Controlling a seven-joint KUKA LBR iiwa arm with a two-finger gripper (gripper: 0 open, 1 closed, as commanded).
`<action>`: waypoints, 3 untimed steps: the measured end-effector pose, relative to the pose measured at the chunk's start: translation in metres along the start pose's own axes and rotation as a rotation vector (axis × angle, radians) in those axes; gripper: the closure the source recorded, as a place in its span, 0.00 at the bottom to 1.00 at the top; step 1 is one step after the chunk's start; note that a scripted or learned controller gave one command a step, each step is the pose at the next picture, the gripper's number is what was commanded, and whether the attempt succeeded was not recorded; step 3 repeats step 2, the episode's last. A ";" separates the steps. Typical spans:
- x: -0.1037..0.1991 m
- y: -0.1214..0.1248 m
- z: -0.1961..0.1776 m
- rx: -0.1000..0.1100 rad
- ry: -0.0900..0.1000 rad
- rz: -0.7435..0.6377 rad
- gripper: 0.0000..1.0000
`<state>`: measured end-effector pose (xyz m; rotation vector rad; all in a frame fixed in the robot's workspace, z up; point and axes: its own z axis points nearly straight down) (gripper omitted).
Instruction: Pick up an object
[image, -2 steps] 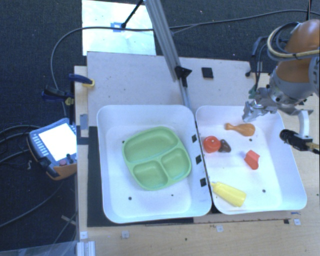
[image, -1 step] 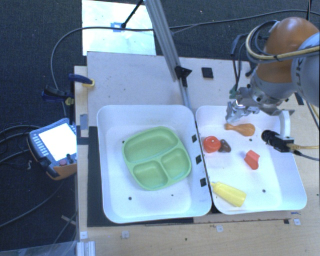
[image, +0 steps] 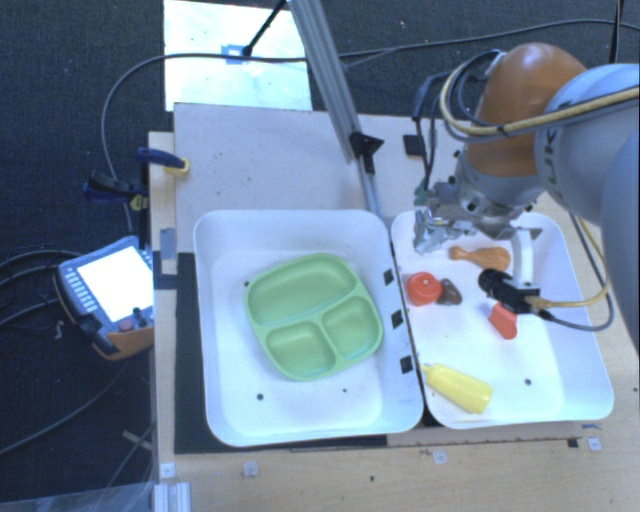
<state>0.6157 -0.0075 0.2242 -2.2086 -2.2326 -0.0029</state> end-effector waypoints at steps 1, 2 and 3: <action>0.048 -0.008 0.008 0.000 -0.001 0.002 1.00; 0.109 0.000 0.003 -0.002 0.001 -0.001 1.00; 0.109 0.000 0.003 -0.002 0.001 -0.001 1.00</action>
